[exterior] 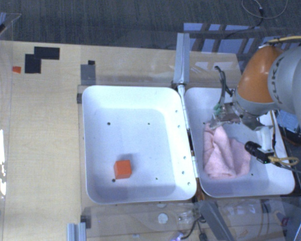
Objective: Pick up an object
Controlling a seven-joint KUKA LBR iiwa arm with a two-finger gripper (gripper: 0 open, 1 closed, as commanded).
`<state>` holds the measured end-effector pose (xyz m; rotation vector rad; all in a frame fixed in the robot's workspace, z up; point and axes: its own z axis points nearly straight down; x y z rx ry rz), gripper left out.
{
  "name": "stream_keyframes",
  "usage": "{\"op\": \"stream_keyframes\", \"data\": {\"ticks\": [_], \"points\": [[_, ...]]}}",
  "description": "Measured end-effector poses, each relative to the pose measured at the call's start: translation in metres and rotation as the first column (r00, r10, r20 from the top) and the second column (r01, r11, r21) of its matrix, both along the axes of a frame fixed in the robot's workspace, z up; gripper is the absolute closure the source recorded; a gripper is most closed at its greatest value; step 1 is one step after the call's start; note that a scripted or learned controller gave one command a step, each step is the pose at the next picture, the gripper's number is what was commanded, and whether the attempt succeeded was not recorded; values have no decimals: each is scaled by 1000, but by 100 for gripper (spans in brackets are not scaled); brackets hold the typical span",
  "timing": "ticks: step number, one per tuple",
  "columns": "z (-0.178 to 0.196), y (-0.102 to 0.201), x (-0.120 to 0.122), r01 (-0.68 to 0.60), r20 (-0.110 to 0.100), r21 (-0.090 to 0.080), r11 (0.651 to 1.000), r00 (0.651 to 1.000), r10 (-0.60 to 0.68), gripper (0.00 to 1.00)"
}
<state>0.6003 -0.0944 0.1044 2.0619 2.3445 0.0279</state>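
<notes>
The arm point(276, 84), grey with an orange band, rises closest to the lens at the right and bends down into the right bin point(251, 187). Its gripper point(221, 115) sits low over the upper edge of a pink cloth point(221, 152); whether it is open or closed cannot be told from this angle, and nothing shows clearly held.

The bench point(40, 149) is pale wood with a light grain. Beyond its far edge lies dark grey carpet point(115, 9), with a thin loop of cable point(263, 6) on it at the upper right. Metal brackets stand at the bins' far edge and between them.

There are two white bins side by side. The left bin point(130, 97) holds one orange block point(123, 169) near its front left corner. The right bin holds the one pink cloth, crumpled against its left wall. On the bench's far left corner lie two black shapes point(40, 58) and one small orange square point(16, 70).
</notes>
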Motion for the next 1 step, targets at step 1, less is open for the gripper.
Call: {"op": "stream_keyframes", "data": {"ticks": [1], "points": [[83, 42, 51, -441, -14, -7, 898, 898, 441, 100]]}}
